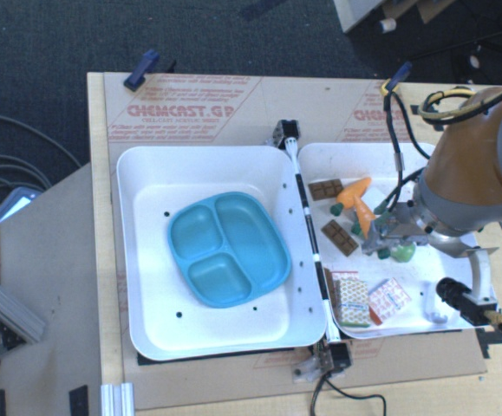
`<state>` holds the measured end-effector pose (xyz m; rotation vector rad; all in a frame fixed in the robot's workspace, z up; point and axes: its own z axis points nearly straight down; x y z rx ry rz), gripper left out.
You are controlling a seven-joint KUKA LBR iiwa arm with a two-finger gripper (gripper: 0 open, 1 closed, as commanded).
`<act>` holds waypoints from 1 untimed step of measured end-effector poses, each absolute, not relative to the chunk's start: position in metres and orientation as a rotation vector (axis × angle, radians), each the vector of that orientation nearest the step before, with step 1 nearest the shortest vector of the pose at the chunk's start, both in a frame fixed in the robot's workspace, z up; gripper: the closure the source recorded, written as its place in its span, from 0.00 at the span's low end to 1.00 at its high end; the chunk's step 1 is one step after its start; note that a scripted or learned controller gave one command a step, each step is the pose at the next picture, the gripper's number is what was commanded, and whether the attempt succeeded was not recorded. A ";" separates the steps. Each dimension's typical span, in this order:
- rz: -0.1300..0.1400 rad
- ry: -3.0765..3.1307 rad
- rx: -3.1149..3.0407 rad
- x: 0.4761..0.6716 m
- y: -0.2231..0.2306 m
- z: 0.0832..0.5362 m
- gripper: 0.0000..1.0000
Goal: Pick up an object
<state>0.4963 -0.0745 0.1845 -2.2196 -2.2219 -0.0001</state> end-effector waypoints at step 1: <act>-0.001 -2.222 -2.220 0.539 -0.037 0.201 1.00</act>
